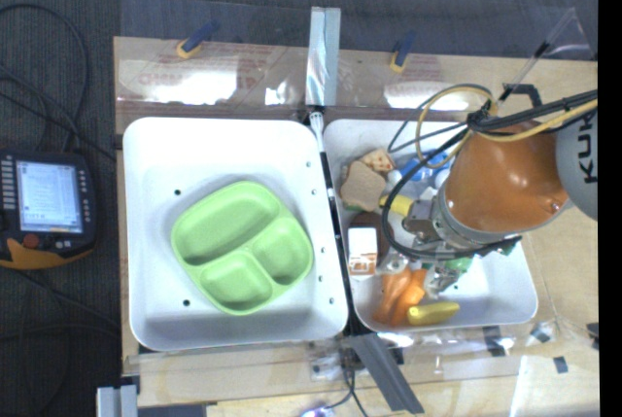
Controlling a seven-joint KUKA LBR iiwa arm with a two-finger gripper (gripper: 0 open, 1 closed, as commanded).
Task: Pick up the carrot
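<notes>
Hovering low in the right bin (pixel 505 303), my gripper (pixel 428 277) sits right over the carrot (pixel 397 296), which lies near the front wall, touching a yellow piece (pixel 433 312); my grip, I cannot tell; a green divided tray (pixel 243 245) rests in the left bin (pixel 155 172)

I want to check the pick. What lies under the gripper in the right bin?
Under the gripper lie an orange carrot and a yellow banana-shaped toy, side by side. The arm covers the upper part of the carrot.
</notes>
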